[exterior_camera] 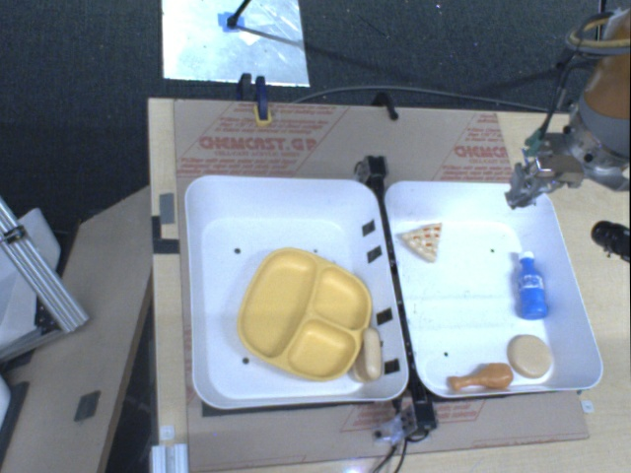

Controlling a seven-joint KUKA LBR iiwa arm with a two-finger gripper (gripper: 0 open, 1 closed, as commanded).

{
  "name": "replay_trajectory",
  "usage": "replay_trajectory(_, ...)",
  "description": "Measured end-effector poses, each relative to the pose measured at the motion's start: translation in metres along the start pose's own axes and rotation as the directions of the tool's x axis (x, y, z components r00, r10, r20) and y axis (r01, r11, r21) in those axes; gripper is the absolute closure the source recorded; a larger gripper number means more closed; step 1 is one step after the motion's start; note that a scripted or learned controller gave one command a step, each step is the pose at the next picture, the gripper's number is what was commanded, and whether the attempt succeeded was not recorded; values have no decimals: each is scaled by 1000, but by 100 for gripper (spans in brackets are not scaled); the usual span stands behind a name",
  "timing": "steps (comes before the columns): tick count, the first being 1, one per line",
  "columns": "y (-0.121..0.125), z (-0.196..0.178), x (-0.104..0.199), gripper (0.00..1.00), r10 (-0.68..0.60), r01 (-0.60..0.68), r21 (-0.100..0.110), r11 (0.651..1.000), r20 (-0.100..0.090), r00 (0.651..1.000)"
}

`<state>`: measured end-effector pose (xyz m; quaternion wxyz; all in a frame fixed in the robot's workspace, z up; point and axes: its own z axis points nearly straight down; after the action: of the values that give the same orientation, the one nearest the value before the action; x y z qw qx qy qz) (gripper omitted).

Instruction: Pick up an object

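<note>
Above the far right corner of the right white bin [567, 264] we see the grey two-finger gripper [521, 193]; whether it is released or clenched we cannot tell. In that bin lie a small pizza slice [423, 240], a blue plastic bottle [530, 286], a round tan bun [530, 356] and a brown drumstick [481, 377]. The left white bin [212, 264] holds a yellow divided plate [305, 312] with a pale bread roll [370, 354] touching it

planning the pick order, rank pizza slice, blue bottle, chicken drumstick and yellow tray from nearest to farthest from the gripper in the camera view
From the gripper:
1. blue bottle, right bin, right side; pizza slice, right bin, upper left. Too close to call.
2. chicken drumstick, right bin, bottom edge.
3. yellow tray, left bin.
</note>
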<state>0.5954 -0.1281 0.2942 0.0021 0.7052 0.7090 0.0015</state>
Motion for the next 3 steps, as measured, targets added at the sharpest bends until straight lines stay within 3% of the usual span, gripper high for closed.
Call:
replay_trajectory(2,-18,44,94,100,-3,3,5,1000,-3,1000)
replay_trajectory(3,-29,44,143,100,-4,4,5,1000,-3,1000)
